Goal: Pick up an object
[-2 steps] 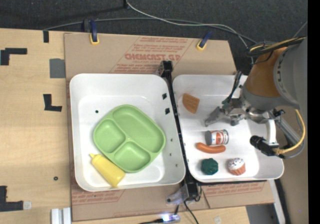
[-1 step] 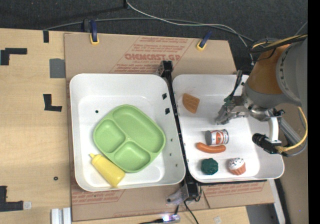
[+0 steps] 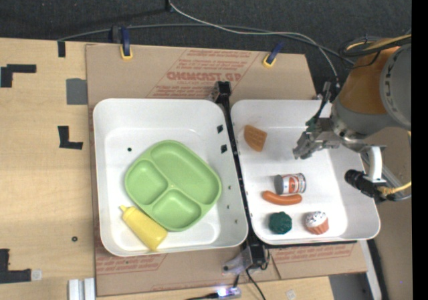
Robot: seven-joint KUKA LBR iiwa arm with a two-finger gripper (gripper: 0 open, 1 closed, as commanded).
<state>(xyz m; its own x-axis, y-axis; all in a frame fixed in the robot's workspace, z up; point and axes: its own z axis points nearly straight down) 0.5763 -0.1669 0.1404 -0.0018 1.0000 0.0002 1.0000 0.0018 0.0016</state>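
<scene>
Nothing is getting lifted yet, as far as can be judged: every obj is lying on a bin floor, so the whole pick looks left to do. Landmark = the can (image 3: 290,184), lying on its side mid right bin (image 3: 334,113). Just below it, nearly touching, a sausage (image 3: 280,198) is lying; further toward the near rim a dark green round piece (image 3: 280,223) is sitting, w/ a small red-and-white cupcake-like item (image 3: 316,222) to that one's right. Up and left of the can, well apart, an orange-brown bread-like chunk (image 3: 255,137) is resting near the divider. Far left of the can, in the left bin (image 3: 107,118), a green divided plate (image 3: 172,185) and a yellow bottle (image 3: 143,228) are lying, the bottle touching the plate's lower left edge. The arm (image 3: 374,88) is reaching in from the right, orange band showing above the wrist, and is angling down-left so the gripper (image 3: 302,150) is hanging up and slightly right of the can, near it but apart, over bare bin floor. Nothing is showing in the gripper; whether it's spread or pinched, can't tell, too small and blurred. Likeliest target by position: the can, but that's a guess.
</scene>
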